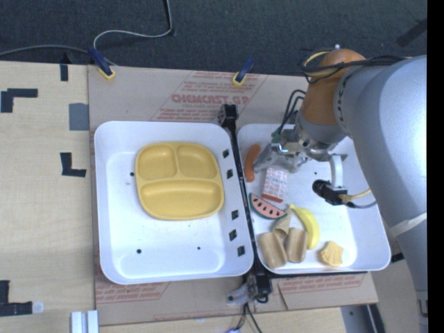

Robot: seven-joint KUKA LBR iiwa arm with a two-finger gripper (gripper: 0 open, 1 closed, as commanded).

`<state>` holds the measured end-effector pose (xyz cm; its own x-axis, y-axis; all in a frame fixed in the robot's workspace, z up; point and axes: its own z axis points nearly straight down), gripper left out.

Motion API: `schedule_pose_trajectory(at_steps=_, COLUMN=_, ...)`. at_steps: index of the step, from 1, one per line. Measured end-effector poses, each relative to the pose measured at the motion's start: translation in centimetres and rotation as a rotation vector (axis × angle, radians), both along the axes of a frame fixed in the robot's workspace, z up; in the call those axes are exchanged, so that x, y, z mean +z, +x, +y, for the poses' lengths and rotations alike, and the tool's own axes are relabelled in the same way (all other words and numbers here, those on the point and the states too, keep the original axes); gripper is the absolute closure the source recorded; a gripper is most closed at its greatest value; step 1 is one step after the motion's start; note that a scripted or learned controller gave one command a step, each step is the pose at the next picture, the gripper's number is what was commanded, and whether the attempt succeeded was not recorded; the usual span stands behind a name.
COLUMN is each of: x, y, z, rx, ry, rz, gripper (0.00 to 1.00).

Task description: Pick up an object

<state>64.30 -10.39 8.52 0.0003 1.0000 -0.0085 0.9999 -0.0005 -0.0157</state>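
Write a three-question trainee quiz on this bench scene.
1. True or false: the yellow tray lies in the right bin.
2. The banana lies in which bin? A left, B right.
3. Fill in: the claw is above the ____ bin.

Key: 1 false, it lies in the left bin; 2 B; 3 right.

left bin (111, 207): tray (180, 180) | right bin (368, 241): packet (275, 184), banana (306, 225)
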Motion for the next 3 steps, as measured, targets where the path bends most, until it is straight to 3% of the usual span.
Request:
schedule_pose_trajectory(at_steps=1, x=-0.1, y=1.9, z=-0.6, rx=0.004, ry=0.003, rz=0.017, gripper=0.0)
schedule_pose_trajectory(at_steps=2, x=0.1, y=0.6, z=0.2, rx=-0.002, ry=-0.002, rz=-0.014, gripper=0.0)
schedule_pose_trajectory(at_steps=3, x=1.1, y=0.7, z=0.5, rx=0.0, ry=0.001, rz=-0.016, gripper=1.0)
